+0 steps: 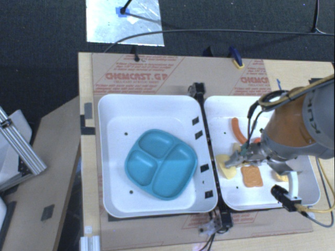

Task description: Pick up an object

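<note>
In the right bin lie several small food-like pieces. An orange-red sausage shape rests near the bin's left middle. A pale yellow piece lies by the divider, and a flat orange piece sits just right of it. Another small yellow bit peeks out under the arm. My gripper hangs low over the bin, right above the gap between the yellow piece and the flat orange piece. Nothing visibly sits in its grasp.
The left bin holds a blue divided plate. A black divider with clips runs between the bins. The grey and orange arm covers the right bin's right half. Cables trail at the front right.
</note>
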Motion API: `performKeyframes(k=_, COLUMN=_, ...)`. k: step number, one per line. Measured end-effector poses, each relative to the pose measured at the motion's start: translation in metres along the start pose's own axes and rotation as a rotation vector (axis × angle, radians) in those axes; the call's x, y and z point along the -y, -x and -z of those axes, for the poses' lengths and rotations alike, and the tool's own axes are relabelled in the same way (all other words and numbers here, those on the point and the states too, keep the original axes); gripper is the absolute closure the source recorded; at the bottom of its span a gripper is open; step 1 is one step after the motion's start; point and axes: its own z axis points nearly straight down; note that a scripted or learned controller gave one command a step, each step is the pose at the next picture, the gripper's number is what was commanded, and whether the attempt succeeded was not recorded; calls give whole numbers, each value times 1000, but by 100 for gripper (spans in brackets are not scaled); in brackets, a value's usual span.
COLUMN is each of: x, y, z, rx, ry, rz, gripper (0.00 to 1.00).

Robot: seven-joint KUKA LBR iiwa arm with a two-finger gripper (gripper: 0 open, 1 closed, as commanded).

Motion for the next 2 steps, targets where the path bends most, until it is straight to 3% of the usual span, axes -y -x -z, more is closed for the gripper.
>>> performKeyframes(k=1, x=-1, y=1, z=12, rx=4, ry=6, rz=0, gripper=100)
performKeyframes(k=2, x=-3, y=12, z=65, rx=2, ry=-2, rz=-1, gripper=100)
